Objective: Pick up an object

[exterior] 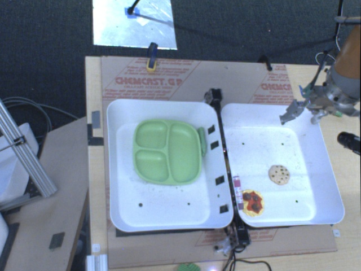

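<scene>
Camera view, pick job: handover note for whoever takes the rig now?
Gripper: above the far rim of the right bin, nothing visibly between its fingers.
Right bin: cookie mid-floor; small red and yellow piece by the near left corner.
Left bin: green divided plate, flat.
Done: nothing picked.
Left: descend on one object, probably the cookie, grasp and lift.

Both bins point(169, 109) smooth white plastic, slight sheen. Green tray point(168, 152) matt plastic. Desk point(186, 75) matt cardboard-like sheet. Cookie point(278, 174) rough.
</scene>
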`<state>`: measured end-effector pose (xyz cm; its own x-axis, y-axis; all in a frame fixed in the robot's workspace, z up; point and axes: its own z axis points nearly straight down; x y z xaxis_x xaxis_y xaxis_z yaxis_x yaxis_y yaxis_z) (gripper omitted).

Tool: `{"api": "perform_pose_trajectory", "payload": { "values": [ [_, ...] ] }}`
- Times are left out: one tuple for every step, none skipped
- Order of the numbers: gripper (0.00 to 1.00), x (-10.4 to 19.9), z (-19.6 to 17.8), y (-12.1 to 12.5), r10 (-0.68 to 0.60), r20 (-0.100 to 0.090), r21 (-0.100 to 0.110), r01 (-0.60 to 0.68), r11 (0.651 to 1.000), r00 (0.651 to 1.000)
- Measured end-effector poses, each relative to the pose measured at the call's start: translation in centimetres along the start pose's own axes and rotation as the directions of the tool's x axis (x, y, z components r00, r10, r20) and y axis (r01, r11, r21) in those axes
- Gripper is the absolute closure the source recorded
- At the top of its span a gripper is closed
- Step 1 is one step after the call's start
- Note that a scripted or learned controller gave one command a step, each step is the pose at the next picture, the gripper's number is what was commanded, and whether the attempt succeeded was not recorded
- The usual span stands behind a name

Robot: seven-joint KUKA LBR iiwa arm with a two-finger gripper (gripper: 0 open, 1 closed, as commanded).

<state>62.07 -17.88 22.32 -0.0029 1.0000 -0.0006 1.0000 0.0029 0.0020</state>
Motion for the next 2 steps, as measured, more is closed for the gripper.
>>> {"api": "perform_pose_trajectory", "payload": {
  "values": [
    [0.00,-0.6,6.3,-6.2,0.005,-0.002,0.009,-0.004,1.000,1.000],
    [0.00,0.0,14.2,-9.1,0.002,-0.002,0.004,-0.002,1.000,1.000]
  ]
}}
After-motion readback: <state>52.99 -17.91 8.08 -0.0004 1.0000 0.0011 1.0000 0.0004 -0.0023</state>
